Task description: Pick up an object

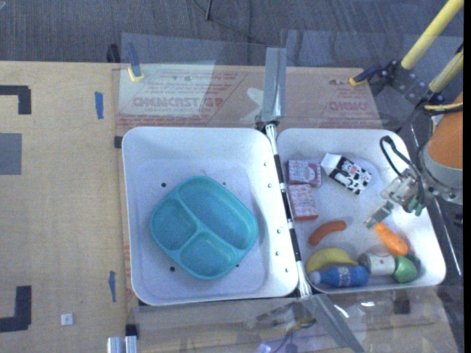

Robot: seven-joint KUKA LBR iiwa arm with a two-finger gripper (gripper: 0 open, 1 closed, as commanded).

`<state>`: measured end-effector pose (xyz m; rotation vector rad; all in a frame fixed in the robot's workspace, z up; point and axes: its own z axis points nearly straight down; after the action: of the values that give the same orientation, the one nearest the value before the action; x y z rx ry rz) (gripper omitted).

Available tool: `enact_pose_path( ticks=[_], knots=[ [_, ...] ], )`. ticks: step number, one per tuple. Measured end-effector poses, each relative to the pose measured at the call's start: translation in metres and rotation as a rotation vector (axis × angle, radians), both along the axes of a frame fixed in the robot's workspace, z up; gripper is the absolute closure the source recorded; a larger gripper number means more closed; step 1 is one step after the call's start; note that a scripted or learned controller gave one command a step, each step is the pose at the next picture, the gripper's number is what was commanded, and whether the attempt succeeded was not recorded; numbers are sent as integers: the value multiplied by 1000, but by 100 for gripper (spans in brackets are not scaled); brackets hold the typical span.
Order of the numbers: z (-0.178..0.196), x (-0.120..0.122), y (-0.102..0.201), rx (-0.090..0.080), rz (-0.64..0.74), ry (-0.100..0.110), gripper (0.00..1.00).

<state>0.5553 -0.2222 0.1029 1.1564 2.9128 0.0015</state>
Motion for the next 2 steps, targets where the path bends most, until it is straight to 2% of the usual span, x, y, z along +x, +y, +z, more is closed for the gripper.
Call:
enact_pose_path(
  ticks=[1, 2],
  knots=[
    [11, 1, -2, -1, -4, -8, 100],
    [11, 1, -2, -1, -5, -8, 0]
  ],
)
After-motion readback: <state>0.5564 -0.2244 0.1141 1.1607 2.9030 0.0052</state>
